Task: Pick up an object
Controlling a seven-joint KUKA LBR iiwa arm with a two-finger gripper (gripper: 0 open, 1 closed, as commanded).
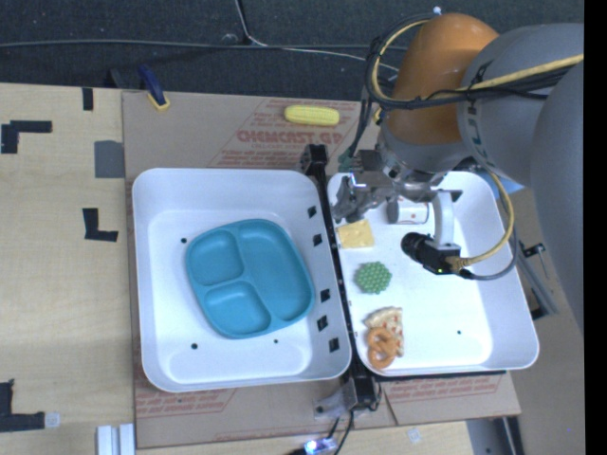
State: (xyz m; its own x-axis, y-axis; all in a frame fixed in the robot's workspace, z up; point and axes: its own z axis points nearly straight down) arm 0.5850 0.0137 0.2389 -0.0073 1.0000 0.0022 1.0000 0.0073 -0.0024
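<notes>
On your left, the left bin (152, 282) carries a blue divided plate (248, 277) lying flat near its middle, well apart from the arm. Above the bins, a yellow banana-shaped toy (311, 115) rests on the cardboard.

Moving right, the right bin (503, 330) holds the likely targets along its left wall: a pale yellow cheese-like slice (357, 234), a green bumpy ball (373, 277) just below it, and a pretzel-like piece (384, 335) nearer the front.

The gripper (358, 197) hangs over the bin's far left corner, just above the slice and close to the divider. You cannot tell whether it is spread or closed; nothing shows between it.

Watch for this: the slice lies flat and thin, so a descent could slide over it or strike the bin wall.

The arm (446, 74) leans in from the right, wrist pitched down and leftward.
</notes>
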